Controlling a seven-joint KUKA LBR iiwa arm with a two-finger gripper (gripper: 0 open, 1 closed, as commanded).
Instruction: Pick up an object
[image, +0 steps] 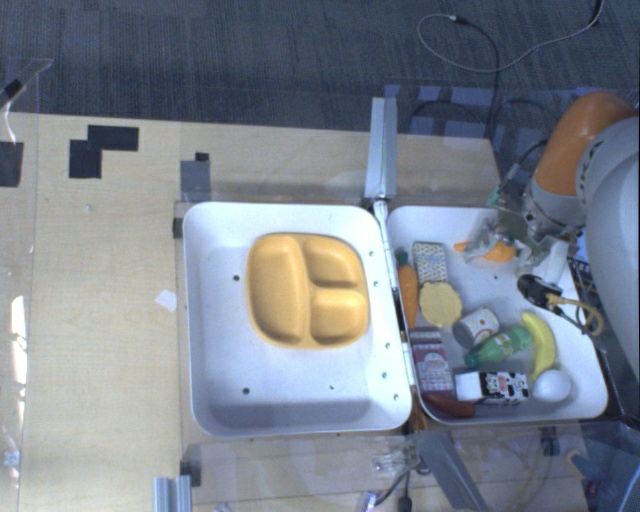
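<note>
The grey two-finger gripper (495, 238) is hovering at the right bin's (600, 400) far edge, directly over a small orange piece (497, 254). I cannot tell its state. The piece is lying crosswise beneath it.

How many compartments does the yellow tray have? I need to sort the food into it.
3. The yellow tray lies in the left bin: one long compartment along its left side, two smaller ones stacked on its right, upper and lower.
</note>
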